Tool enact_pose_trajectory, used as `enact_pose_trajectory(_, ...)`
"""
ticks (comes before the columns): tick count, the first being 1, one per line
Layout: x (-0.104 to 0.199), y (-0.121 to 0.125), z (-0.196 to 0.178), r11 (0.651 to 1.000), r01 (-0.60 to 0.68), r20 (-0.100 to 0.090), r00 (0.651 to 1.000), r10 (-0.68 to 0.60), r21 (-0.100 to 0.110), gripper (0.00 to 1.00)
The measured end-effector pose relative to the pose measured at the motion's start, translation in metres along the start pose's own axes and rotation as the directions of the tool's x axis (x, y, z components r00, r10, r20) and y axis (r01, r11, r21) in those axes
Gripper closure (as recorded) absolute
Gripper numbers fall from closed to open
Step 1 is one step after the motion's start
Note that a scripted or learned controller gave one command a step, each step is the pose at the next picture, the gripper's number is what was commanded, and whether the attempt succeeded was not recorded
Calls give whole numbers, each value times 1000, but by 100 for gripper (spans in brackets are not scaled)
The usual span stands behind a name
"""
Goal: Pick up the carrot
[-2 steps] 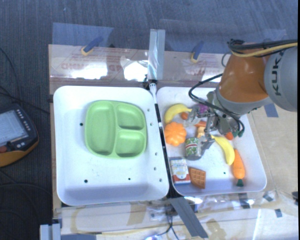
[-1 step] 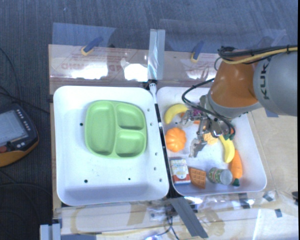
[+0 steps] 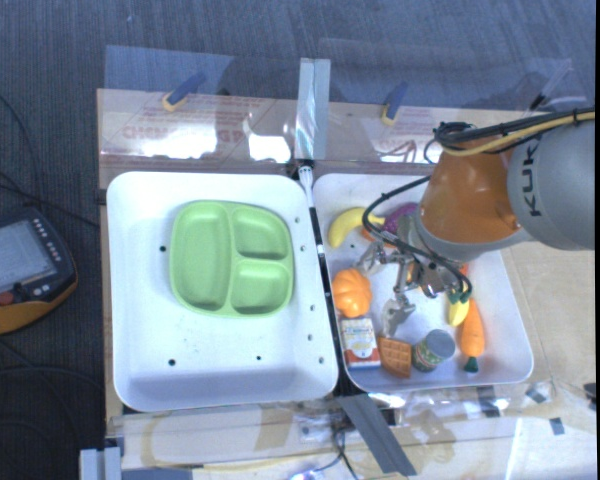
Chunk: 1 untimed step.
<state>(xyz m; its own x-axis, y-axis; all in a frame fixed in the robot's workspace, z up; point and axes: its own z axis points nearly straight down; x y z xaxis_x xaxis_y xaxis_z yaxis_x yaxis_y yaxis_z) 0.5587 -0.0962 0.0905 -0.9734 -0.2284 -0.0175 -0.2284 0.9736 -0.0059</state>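
The carrot [image 3: 472,336] is orange with a green tip and lies upright along the right wall of the right bin [image 3: 500,268]. My gripper [image 3: 398,314] hangs below the orange wrist band over the middle of that bin. It is left of the carrot, about a hand's width away and apart from it. I see nothing held in it. The arm's body covers the upper right part of the bin.
Around the gripper lie an orange pumpkin [image 3: 351,291], a banana [image 3: 342,226], a small carton [image 3: 357,340], a brown waffle [image 3: 394,356], a can [image 3: 435,350] and a yellow piece [image 3: 458,313] touching the carrot's top. The left bin [image 3: 140,348] holds a green divided plate [image 3: 232,258].
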Motion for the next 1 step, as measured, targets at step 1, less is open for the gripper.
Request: enact_pose_trajectory(1,64,-21,-12,999,-53,-17,998,53,-5,0)
